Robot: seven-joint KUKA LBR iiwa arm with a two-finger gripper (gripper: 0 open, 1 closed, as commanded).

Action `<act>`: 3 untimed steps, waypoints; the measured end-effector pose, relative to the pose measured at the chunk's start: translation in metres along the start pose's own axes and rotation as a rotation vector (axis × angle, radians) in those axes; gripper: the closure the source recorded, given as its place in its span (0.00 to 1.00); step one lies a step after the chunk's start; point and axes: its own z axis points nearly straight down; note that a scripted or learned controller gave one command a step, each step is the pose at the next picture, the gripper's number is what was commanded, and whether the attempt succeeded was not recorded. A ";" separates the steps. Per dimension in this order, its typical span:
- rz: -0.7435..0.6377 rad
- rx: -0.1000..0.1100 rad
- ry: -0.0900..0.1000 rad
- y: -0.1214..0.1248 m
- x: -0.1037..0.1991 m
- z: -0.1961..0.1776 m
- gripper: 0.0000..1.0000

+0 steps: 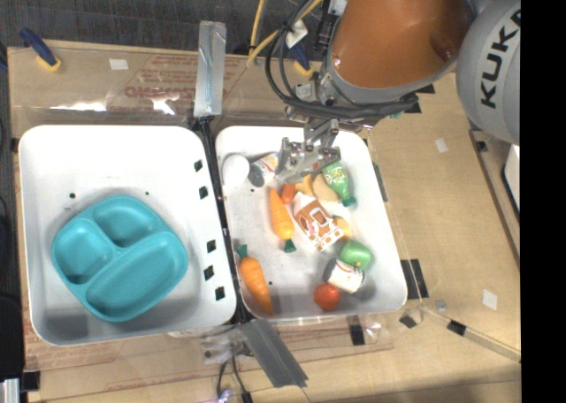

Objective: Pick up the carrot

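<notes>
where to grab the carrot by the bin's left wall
Grip the carrot across its thick orange middle, coming straight down from above. It lies flat, green top toward the far side, close to the bin wall, so close the fingers across its width, not from the side.

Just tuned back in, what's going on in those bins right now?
The arm's end effector hangs over the top of the right bin, above the clutter of toy food. Two carrots lie in that bin: one carrot in the middle close below the end effector, another at the lower left. The teal divided plate sits in the left bin.
</notes>
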 end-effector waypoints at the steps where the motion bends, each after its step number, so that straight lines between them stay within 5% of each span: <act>1: -0.192 -0.004 -0.003 -0.064 0.035 0.020 1.00; 2: -0.209 -0.008 -0.003 -0.077 0.049 0.067 1.00; 3: -0.390 -0.008 -0.004 -0.037 0.038 0.126 1.00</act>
